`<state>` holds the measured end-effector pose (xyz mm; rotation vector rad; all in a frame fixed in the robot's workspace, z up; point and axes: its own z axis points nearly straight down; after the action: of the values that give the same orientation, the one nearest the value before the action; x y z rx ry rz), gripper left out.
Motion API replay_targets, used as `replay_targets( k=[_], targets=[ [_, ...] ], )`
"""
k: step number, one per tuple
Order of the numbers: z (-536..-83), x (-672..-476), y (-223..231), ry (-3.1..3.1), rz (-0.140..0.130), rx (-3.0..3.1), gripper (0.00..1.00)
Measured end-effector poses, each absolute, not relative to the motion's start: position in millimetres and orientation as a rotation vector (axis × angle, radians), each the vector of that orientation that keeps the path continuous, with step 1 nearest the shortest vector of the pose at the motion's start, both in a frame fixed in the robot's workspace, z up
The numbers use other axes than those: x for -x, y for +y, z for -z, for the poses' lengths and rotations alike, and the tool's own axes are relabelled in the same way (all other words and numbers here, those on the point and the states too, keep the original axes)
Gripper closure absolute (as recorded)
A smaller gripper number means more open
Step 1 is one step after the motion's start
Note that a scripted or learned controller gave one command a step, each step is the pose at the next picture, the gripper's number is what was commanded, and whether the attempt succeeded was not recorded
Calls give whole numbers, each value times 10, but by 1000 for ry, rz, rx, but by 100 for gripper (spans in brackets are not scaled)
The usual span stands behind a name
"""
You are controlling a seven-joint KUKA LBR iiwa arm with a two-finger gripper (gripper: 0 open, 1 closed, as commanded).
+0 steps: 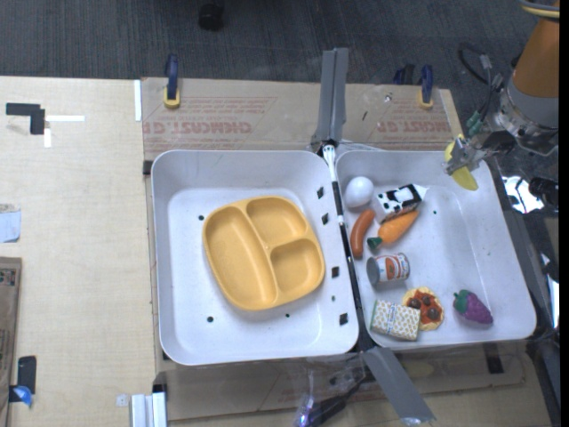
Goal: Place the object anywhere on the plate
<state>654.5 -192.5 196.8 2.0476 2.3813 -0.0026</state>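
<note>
Dark carpet lay behind the bench; on my feed a yellow banana-like toy (464,177) hung at the right bin's (498,238) upper right corner, pinched in the gripper (462,154), well apart from the yellow divided plate (264,252) resting in the left bin (178,238). Carrot (397,226), can (388,269) and grapes (474,307) lay below.

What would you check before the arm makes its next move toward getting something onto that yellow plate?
1. Plate sits flat in left bin: ok.
2. Plate compartments free to receive an item: ok.
3. Claw above right bin's top corner: ok.
4. Yellow item at the claw is actually gripped: cannot tell.
5. Other toys, such as the carrot and can, lie apart from the claw: ok.
</note>
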Motion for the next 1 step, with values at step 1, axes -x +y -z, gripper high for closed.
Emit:
replay_targets(
  k=[1],
  targets=[
    [-1922, -6590, -1261, 2457, 2, -1959, 100]
  ],
)
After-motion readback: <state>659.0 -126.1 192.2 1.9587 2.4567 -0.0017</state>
